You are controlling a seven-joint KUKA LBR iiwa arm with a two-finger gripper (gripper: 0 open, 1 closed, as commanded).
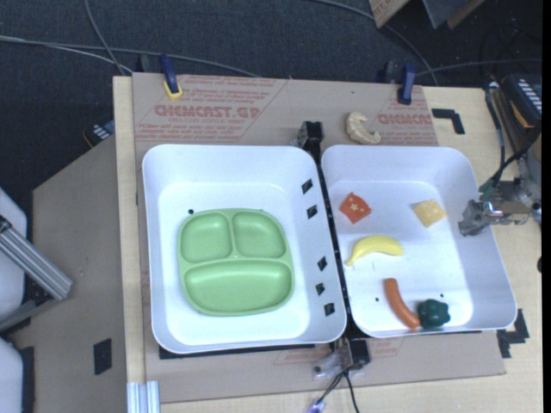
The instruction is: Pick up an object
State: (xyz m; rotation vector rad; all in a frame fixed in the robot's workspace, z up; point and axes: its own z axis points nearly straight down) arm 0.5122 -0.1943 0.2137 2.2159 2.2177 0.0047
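Observation:
The right bin (pixel 482 256) holds a red wedge (pixel 355 207), a pale yellow block (pixel 428 212), a yellow banana (pixel 375 249), an orange sausage (pixel 399 303) and a dark green piece (pixel 433 313). The sausage and the green piece lie touching near the bin's front edge. My gripper (pixel 476 217) hangs at the right rim of this bin, just right of the yellow block and apart from it. It is small and partly cut off by the frame edge. Nothing shows in its grasp.
The left bin (pixel 164 231) bears a green divided plate (pixel 235 261). A beige object (pixel 362 127) lies on the cardboard behind the right bin. Two clamps (pixel 172 82) (pixel 406 83) hold the board's back edge. Cables run along the right side.

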